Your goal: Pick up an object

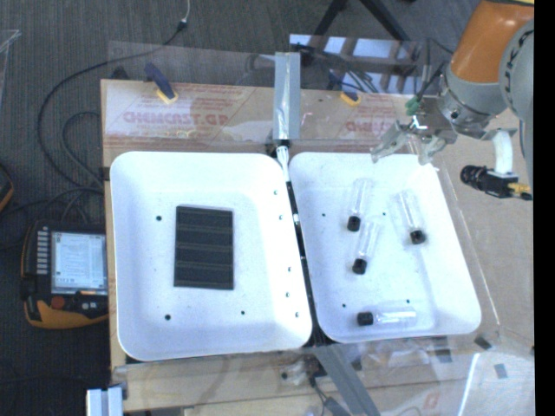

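Here we are above the bench, and the landmark to steer by is the right bin, the shallow white tray on the arm's side. Inside it lie four clear tubes with black caps: the first tube sits in the bin's upper middle, cap pointing toward the near edge; the second tube lies just to the right of it, tilted, cap also at its lower end; the third tube rests near the bin's centre, just below the first; and the fourth tube lies crosswise along the bin's near wall, cap on the left. All four lie flat on the bin floor, apart from each other, none of them lifted. The gripper hovers over the bin's far rim, toward its right corner, its fingers splayed apart and released, nothing between them. The grey arm with its orange band comes in from beyond the bin's far right corner. To the left of the right bin, touching it along a shared edge, sits the left bin, and a dark ribbed rectangular block lies flat at its centre. Well beyond that bin's outer side, on the floor, a teach pendant shows a lit screen.
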`<move>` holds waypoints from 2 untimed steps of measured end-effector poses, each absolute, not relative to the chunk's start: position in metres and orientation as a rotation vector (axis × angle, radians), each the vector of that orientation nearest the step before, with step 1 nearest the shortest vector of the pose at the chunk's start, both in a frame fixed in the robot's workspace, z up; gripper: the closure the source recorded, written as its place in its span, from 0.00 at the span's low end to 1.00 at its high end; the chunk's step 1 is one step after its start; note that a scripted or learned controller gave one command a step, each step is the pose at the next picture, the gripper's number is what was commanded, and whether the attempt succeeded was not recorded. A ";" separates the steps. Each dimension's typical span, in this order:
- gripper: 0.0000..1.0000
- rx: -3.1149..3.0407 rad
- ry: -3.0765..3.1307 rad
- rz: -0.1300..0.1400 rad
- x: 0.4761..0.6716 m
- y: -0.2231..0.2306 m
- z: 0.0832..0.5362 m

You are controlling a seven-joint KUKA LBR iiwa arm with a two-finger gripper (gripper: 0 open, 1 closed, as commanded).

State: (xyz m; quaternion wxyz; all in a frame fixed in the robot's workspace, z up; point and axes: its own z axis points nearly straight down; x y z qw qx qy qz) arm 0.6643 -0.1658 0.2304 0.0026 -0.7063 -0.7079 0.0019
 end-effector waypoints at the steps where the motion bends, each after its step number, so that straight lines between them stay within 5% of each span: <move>1: 0.00 -2.168 -2.266 0.004 0.597 -0.177 0.108; 2: 0.00 -2.106 -2.355 -0.009 0.559 -0.161 0.090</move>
